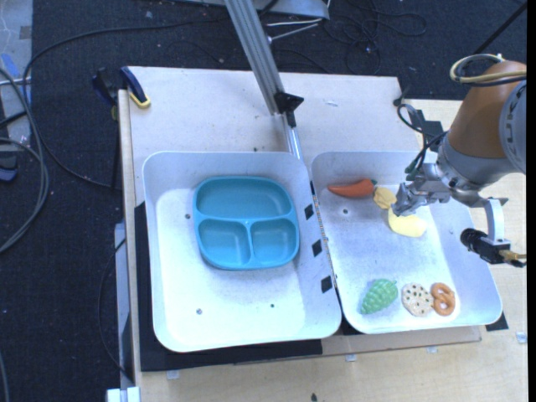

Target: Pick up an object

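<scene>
Two white bins; the right bin [469,262] holds our targets. Gripper [408,205] sits low, touching a pale yellow soft-looking piece [409,225] near the orange carrot-shaped toy [353,188]. Claw state: we cannot tell. We judge the grasp step underway; next calls for closing, then lifting straight.

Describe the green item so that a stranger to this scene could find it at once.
Start at the right-hand white bin, the one without the blue tray. Along its near edge three small things sit in a row. The green bumpy lump is the leftmost, beside a speckled cookie and a brown pretzel, and the only green one.
</scene>
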{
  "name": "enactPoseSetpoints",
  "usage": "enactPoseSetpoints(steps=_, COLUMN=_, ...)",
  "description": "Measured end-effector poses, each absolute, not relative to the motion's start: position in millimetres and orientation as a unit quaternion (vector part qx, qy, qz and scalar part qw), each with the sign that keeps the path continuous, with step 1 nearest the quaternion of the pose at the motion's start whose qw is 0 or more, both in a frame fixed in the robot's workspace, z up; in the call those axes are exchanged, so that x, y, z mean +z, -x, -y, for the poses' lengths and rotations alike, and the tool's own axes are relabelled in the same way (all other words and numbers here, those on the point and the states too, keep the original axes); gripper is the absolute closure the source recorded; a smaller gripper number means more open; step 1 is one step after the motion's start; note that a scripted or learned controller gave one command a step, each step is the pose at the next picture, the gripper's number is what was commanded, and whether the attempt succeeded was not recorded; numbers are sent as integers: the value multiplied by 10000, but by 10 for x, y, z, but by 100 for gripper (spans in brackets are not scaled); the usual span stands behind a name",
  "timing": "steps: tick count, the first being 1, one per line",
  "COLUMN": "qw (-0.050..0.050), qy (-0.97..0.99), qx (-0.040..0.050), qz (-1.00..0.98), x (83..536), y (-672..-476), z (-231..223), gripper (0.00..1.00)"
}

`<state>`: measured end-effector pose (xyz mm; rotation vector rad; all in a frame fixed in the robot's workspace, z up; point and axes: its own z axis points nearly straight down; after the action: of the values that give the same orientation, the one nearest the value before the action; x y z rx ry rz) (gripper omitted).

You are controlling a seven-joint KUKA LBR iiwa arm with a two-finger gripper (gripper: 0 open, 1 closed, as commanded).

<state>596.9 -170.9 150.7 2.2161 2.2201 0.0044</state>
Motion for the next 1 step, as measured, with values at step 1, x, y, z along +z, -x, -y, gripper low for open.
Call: enactPoseSetpoints(steps=1, qw=32, qy=-7063, qx=17, qz=-7079, x=2044, y=-5985, z=1711, gripper=100)
